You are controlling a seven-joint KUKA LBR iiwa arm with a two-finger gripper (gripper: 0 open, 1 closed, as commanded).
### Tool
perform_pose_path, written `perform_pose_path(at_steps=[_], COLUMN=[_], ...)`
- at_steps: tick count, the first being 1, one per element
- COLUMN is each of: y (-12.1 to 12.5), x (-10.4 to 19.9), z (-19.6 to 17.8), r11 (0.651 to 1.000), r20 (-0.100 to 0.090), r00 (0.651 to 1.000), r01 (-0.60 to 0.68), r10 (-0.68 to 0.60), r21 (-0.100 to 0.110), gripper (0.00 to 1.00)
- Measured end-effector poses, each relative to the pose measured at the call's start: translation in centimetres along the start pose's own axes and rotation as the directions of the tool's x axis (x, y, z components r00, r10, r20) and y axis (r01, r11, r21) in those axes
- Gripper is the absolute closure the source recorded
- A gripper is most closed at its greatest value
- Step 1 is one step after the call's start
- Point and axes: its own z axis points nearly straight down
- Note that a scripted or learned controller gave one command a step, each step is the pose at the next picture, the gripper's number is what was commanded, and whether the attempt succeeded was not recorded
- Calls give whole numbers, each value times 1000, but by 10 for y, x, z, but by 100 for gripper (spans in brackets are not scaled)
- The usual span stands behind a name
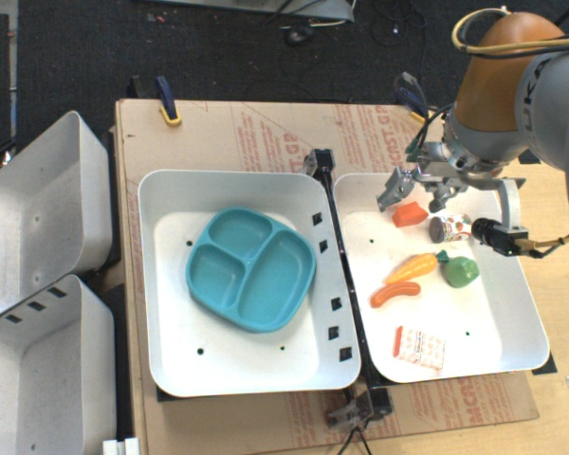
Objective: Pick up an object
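the gripper hangs with its jaws spread wide, one finger to each side, and nothing between them; it sits just above the red piece, which lies apart from the fingers near the far edge of the right bin. that spread and that spot suggest a descent lined up on the red piece, the likely pick, since the open gap looks wide enough to straddle it. from the red piece outward: a small jar lies on its side just to the right, a green pepper sits nearer the camera and right, an orange carrot lies nearer the camera with a red sausage just beyond it, and a white packet rests well nearer still. the left bin, well left of the red piece, holds a teal tray.
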Motion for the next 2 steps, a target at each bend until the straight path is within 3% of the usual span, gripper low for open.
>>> perform_pose_path(at_steps=[1, 2], y=[3, -3], x=[0, 2], z=[-8, 54], r11=[1000, 1000], r20=[2, 2], r00=[1000, 1000], r01=[2, 0], r10=[-2, 0], r21=[-14, -9], gripper=[0, 0])
